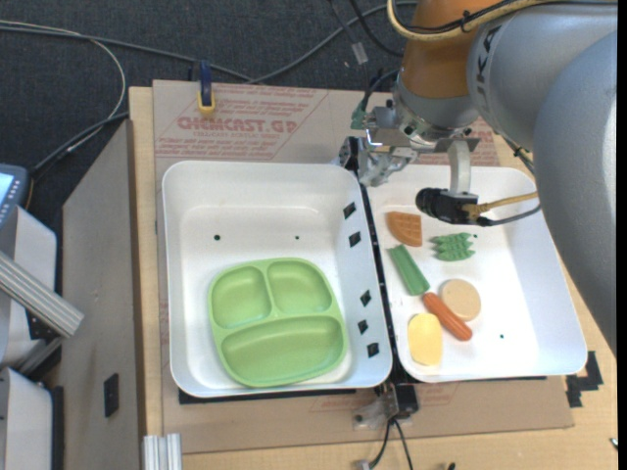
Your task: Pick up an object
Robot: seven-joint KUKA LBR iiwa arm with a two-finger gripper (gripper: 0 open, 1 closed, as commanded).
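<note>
Cardboard bench top (257, 117), dark floor (108, 8) beyond.

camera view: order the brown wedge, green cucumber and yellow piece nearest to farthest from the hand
1. brown wedge, at the top of the right bin, just below the hand.
2. green cucumber, mid-bin along its left wall.
3. yellow piece, at the bin's front edge.

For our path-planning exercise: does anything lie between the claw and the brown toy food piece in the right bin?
Nothing visible does. The claw hangs at the right bin's far corner, and only bare white floor separates it from the brown piece.
</note>
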